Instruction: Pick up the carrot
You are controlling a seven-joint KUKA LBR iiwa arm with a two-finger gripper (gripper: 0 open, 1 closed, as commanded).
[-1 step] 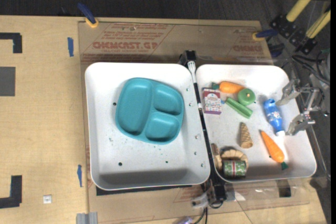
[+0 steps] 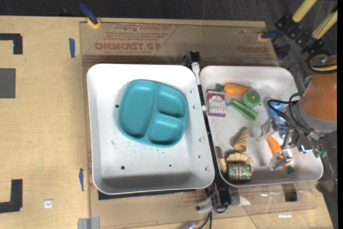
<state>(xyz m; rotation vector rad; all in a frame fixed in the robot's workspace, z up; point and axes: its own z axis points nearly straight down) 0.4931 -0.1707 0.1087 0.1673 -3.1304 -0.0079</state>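
A smooth orange carrot [image 2: 236, 89] with a green end lies near the right bin's [image 2: 278, 75] far wall, long axis roughly left-right, green end pointing right. Beside it: a small red-and-white carton [image 2: 216, 103], green pieces [image 2: 245, 104], a tin [image 2: 239, 171]. The gripper [image 2: 280, 142] hovers near the bin's right side around a small orange piece [image 2: 274, 145]; how its jaws stand cannot be told. A teal divided plate [image 2: 153, 112] sits in the left bin [image 2: 102, 158] on the worktop.

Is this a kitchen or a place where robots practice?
It looks like a robot practice bench, not a kitchen. Two white bins sit clamped on a board, a robot arm reaches in, and the food, like the carrot, looks like toys.
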